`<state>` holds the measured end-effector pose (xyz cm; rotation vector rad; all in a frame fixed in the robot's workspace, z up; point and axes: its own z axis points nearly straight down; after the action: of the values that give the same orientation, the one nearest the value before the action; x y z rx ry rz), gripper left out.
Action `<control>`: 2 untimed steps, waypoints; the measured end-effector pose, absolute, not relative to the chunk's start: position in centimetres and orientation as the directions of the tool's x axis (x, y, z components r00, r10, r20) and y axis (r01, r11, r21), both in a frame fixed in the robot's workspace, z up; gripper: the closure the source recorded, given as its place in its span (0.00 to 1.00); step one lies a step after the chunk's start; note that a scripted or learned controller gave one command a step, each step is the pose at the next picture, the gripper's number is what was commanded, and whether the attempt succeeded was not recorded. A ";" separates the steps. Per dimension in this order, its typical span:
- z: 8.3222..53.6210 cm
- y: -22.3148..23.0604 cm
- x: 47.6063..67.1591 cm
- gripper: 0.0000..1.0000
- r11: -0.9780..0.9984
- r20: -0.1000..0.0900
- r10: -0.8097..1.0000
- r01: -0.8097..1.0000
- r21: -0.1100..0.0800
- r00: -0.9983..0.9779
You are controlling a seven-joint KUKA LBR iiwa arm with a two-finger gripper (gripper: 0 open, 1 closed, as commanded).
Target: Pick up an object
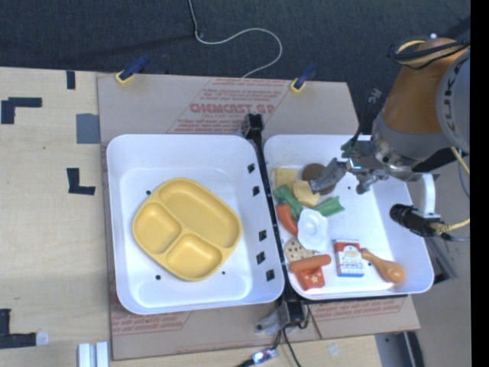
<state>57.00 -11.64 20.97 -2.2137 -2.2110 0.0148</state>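
Toy food is heaped in the right bin: carrot, green bits, small red-and-white carton. Tool hovers over it, can't tell its state.

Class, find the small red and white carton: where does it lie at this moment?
The red and white carton lies in the right bin, near its front edge, between the red toy piece and the toy drumstick.
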 end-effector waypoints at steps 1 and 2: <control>21.7 -11.6 57.3 0.00 0.002 0.001 1.000 1.000 -0.002 -0.002; 17.3 -11.9 57.0 0.00 0.001 0.000 1.000 1.000 -0.005 -0.001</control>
<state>56.97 -11.91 17.33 -2.2177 -2.2200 0.0065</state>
